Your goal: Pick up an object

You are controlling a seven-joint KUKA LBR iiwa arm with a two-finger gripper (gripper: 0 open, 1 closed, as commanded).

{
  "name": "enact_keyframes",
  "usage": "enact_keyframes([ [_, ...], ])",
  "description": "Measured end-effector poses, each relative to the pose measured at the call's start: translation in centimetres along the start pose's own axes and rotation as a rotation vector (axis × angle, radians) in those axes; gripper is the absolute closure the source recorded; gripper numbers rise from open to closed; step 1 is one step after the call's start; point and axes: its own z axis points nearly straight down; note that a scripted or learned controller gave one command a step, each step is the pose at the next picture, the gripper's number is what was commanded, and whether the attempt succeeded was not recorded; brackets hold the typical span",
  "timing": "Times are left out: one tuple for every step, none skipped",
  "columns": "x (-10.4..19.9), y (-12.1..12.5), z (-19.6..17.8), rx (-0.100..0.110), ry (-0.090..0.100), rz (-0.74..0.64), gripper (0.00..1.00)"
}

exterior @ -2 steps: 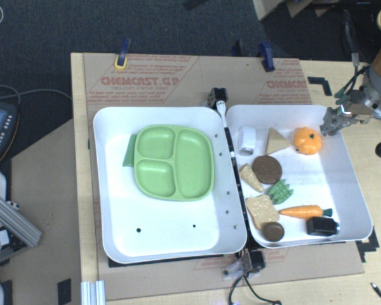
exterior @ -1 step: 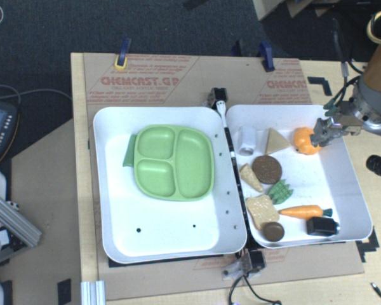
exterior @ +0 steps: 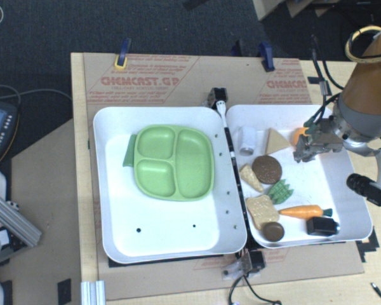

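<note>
The right bin [exterior: 343, 189] holds several toy foods: a white cup [exterior: 247, 138], a tan wedge [exterior: 276, 140], a brown round cookie [exterior: 267, 169], a beige piece [exterior: 249, 178], a green leafy piece [exterior: 280, 190], a bread slice [exterior: 261, 210], a small brown disc [exterior: 273, 231], a carrot [exterior: 301, 211] and a black block [exterior: 322, 226]. My gripper [exterior: 307, 151] hangs low over the bin's upper right part, right of the wedge. A small orange piece [exterior: 299, 134] sits against its upper left side; whether it is gripped is unclear.
The left bin [exterior: 114, 221] carries a green divided plate [exterior: 174, 162]. A black divider with clips [exterior: 227, 138] runs between the bins. Bare white floor lies in the right bin under the arm [exterior: 368, 100]. Cables hang at the far right.
</note>
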Motion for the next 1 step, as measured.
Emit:
enact_keyframes([
  [3.77,-4.21,-0.97,-0.001,0.0,0.001,1.0],
])
